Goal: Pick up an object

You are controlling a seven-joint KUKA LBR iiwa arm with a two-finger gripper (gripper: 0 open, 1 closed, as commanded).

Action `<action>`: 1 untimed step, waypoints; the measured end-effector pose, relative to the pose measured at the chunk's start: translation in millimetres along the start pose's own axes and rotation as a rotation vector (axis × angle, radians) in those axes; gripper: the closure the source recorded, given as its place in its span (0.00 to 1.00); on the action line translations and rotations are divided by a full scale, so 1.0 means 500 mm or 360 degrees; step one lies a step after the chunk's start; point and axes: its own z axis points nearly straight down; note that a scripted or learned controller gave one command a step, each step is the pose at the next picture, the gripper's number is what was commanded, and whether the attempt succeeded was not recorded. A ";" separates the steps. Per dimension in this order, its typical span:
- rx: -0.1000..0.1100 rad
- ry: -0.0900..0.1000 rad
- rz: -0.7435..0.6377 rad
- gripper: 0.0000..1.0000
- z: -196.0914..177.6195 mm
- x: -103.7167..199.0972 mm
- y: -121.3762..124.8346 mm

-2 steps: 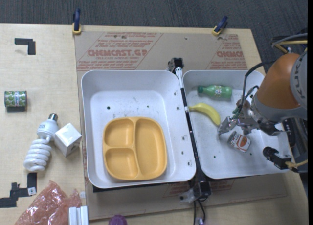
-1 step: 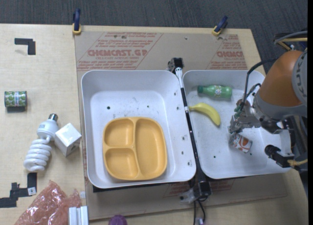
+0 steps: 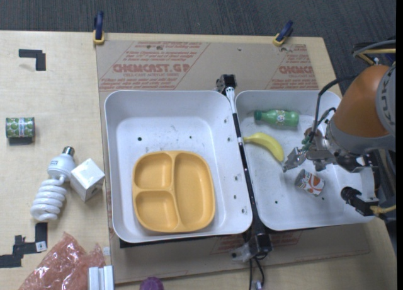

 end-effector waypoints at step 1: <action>-0.0004 -0.0001 0.0003 1.00 -0.020 -0.002 0.002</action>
